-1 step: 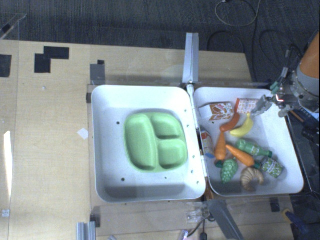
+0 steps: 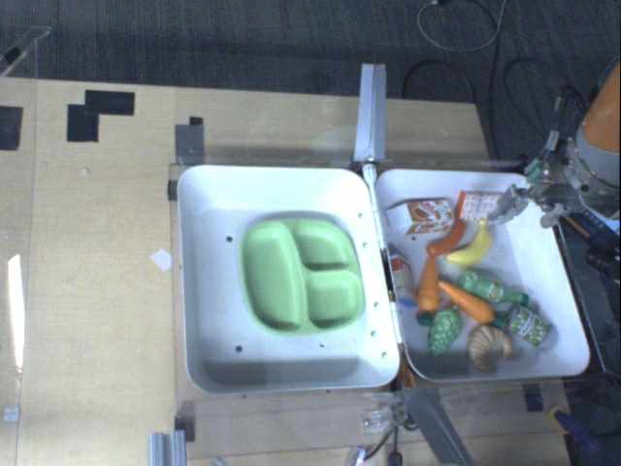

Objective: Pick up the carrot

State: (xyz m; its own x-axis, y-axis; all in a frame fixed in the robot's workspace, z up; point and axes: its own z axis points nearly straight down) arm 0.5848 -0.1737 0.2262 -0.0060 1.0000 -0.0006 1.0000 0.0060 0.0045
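Two orange carrots lie in the right bin (image 2: 572, 352). One carrot (image 2: 428, 280) stands nearly upright in the picture by the bin's left wall. The other carrot (image 2: 467, 302) lies slanted just right of it, their lower ends close together. My gripper (image 2: 529, 212) hovers over the bin's upper right corner, up and to the right of both carrots and apart from them. It is open with nothing between its fingers. The grey arm with its orange band (image 2: 604, 124) comes in from the right edge.
Around the carrots lie a yellow banana (image 2: 472, 249), a red sausage-like piece (image 2: 444, 239), a green bottle (image 2: 491, 287), a green can (image 2: 530, 326), green grapes (image 2: 443, 330), a tan pastry (image 2: 488, 346) and two small cartons (image 2: 428, 214). The left bin (image 2: 209, 289) holds a green divided plate (image 2: 301, 275).
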